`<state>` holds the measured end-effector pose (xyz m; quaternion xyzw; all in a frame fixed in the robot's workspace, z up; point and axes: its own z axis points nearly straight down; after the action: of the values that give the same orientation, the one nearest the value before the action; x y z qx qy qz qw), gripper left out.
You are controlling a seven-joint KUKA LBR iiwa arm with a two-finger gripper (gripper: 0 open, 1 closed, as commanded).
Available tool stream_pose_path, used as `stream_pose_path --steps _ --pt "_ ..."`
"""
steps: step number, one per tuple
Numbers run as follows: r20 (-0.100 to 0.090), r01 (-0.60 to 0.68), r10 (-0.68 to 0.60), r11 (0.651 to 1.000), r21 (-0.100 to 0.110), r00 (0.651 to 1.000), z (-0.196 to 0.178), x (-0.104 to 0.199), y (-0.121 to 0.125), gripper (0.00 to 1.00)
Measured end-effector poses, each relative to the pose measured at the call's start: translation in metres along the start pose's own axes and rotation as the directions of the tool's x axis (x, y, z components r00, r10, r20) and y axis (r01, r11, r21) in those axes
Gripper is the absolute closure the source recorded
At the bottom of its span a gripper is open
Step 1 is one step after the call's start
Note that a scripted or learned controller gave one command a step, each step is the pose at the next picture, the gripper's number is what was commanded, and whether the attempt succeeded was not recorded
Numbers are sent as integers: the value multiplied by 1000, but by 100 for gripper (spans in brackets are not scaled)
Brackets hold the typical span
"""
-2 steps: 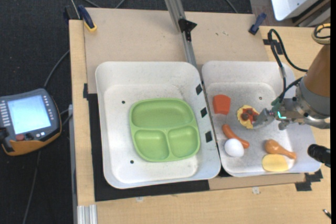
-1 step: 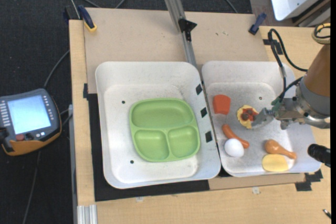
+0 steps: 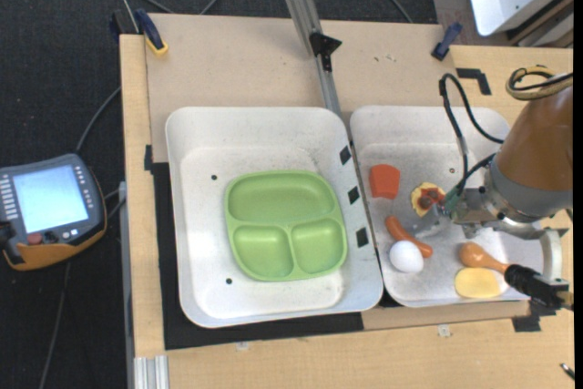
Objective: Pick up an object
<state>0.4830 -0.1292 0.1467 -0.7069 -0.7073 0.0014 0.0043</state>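
In the right bin (image 3: 410, 127) lie several small items: an orange block (image 3: 384, 180), a yellow and red toy (image 3: 425, 193), a thin orange carrot-like piece (image 3: 407, 233), a white ball (image 3: 406, 257), an orange piece (image 3: 479, 255) and a pale yellow piece (image 3: 479, 284). My gripper (image 3: 438, 209) is low over the bin's middle, right beside the yellow and red toy and touching or nearly touching it. The grey wrist (image 3: 510, 200) and orange band (image 3: 545, 141) hide the bin's right side.
The left bin (image 3: 196, 141) holds a green divided plate (image 3: 285, 224). A metal pole (image 3: 301, 5) slants down to the gap between the bins. Black cables (image 3: 455, 118) loop above the wrist. A teach pendant (image 3: 50, 209) lies on the floor at left.
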Motion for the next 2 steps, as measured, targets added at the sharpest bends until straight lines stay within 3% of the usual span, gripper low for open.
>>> stream_pose_path --steps 1,2 --pt "1 0 0 1000 -2 1000 60 8 -1 0" --pt "2 -2 2 1000 -8 1000 60 8 0 0"
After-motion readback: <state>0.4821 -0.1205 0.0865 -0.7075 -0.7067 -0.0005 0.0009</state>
